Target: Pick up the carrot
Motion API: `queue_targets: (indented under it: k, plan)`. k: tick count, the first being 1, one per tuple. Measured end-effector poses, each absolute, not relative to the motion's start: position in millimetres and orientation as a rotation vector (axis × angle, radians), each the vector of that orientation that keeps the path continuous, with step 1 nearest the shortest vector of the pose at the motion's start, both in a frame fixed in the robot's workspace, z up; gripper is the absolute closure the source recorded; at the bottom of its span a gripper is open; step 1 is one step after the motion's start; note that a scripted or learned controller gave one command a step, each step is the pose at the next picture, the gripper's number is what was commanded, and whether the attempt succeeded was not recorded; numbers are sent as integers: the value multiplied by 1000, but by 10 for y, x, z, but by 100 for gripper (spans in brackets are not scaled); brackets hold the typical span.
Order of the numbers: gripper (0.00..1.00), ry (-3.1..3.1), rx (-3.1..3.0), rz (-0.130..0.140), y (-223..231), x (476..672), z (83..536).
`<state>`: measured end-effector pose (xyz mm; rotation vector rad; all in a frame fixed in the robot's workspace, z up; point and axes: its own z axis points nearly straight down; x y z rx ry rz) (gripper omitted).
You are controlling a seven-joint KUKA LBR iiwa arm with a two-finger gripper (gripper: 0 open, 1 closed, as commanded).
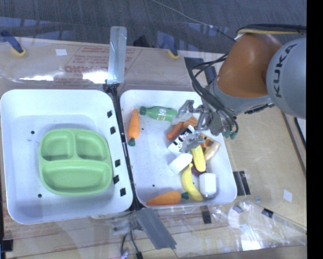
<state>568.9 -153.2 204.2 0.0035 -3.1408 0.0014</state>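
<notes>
An orange carrot [164,198] is seen lying at the near edge of the right white shallow bin [150,155]; another [133,125] is lying by its left wall. The tool [196,128] is being held over a third carrot [177,129], well apart from both; its spread cannot be told. A green divided plate [75,162] is lying in the left bin [15,144] on the bench [269,161].

Tray [75,162] in left bin [10,144]; carrot [133,125] in right bin [150,99].
</notes>
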Motion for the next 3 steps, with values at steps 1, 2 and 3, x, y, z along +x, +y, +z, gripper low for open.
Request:
queue_targets:
  k: [1,2,3]
  plan:
    - [0,-3140,23,-1,-908,5694,904]
    - [0,-3142,-80,1,-952,6172,929]
    - [0,-3134,-211,-1,-939,6536,928]
